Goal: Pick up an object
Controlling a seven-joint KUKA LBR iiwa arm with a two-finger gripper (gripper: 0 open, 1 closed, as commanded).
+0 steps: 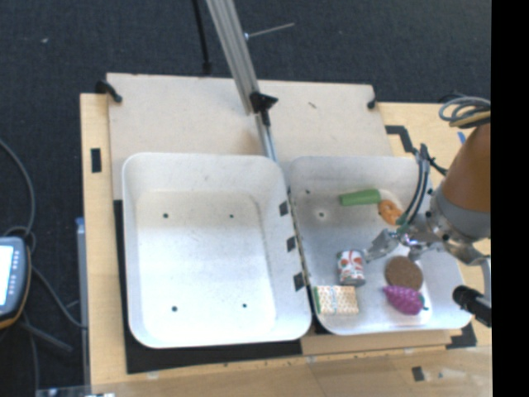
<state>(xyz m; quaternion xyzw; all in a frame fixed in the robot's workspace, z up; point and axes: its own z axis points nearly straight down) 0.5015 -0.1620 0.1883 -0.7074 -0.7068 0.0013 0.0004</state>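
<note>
The right bin (331, 184) holds several small objects. A green cylinder (360, 198) lies near its back, with an orange piece (389, 212) just right of it. A small red and white can (351, 266) stands in the middle. A patterned box (337, 300) lies at the front edge. A brown disc (403, 272) sits above a magenta bunch of grapes (404, 299). My gripper (402, 243) hangs over the right bin, just above the brown disc and right of the can, with metal fingers spread to either side. Nothing shows between them.
The left bin (207, 246) lies beside the right one, sharing a middle wall. A slanted aluminium pole (235, 48) rises from behind the bins. The arm's orange band (469, 176) and its cables crowd the right bin's far right side.
</note>
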